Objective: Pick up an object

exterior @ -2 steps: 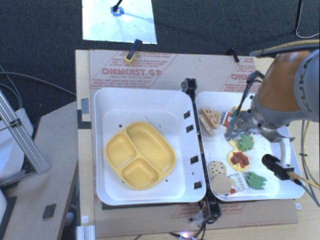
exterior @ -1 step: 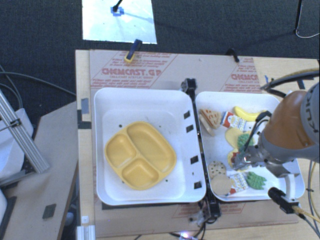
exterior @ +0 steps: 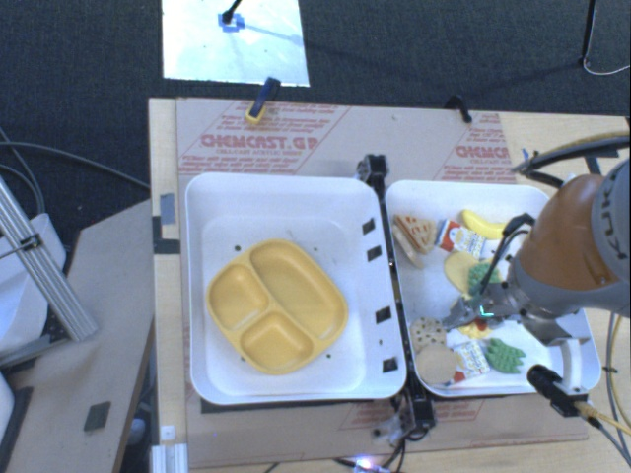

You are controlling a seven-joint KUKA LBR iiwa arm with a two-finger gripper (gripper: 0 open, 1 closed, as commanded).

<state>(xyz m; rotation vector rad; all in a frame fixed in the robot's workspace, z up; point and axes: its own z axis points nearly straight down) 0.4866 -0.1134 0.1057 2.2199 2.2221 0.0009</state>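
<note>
1. The arm's two-finger gripper [exterior: 475,311] hangs low over the middle of the right white bin [exterior: 570,371], above a cluster of small toy foods; from this slanted view I cannot tell how it is set or whether anything sits in it.
2. Just under and beside it lie a small red-and-yellow toy piece [exterior: 471,330], a green leafy plastic piece [exterior: 507,356] toward the near rim, and a round tan cookie-like disc [exterior: 428,334] on the divider side.
3. Farther out in the same bin are a pale round flat disc [exterior: 438,366] at the near corner, a yellow plastic banana [exterior: 482,225] by the far wall, a red-and-white packet [exterior: 454,236] next to it, and a tan wedge shaped like a sandwich slice [exterior: 415,233].
4. The likely target is whichever piece lies directly below the tip, probably the red-and-yellow one; that is a judgement only.
5. To do the grasp well, the descent should centre on one piece, since the neighbours touch or nearly touch and could be nudged or pinched along.
6. The left white bin [exterior: 222,210] holds a yellow three-compartment plastic tray [exterior: 276,305], well apart from the work.
</note>
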